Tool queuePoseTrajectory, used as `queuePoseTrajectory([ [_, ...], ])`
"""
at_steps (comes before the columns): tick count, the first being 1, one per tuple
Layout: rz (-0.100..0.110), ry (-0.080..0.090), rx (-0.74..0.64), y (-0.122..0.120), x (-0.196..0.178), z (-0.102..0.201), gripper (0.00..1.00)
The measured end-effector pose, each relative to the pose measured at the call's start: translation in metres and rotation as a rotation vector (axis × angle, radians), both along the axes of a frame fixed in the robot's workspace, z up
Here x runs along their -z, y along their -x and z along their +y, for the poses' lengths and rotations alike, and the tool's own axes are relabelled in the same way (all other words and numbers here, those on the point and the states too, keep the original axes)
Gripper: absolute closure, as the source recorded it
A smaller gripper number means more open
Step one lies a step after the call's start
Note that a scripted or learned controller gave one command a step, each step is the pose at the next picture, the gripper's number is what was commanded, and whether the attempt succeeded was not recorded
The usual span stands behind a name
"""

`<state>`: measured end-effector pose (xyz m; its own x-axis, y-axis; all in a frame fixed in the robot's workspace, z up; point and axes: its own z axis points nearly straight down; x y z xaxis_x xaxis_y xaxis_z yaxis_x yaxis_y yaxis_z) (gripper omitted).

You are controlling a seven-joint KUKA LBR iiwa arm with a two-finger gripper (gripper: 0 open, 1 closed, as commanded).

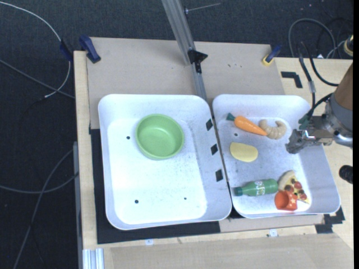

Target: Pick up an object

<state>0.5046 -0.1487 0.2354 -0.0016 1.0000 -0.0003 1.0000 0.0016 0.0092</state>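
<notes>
Your gripper [295, 143] hung over the right bin [322, 167] near its right wall, beside the toys rather than above one; whether it had hold of anything I could not tell. The carrot [248, 125], beige piece [274, 129], yellow piece [244, 152], green bottle [257, 188] and pizza slice [291, 182] lay loose in that bin, none visibly lifted. The green bowl [160, 136] sat in the left bin [112, 167].

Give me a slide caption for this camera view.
Gripper over right white bin of toy food; round green bowl in left white bin.
</notes>
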Motion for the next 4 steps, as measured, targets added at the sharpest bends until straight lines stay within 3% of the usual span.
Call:
queuePoseTrajectory([
  [1,0.009,-0.002,-0.004,-0.015,0.01,0.053,1.0],
  [4,0.007,-0.001,-0.003,-0.06,0.01,0.197,1.0],
])
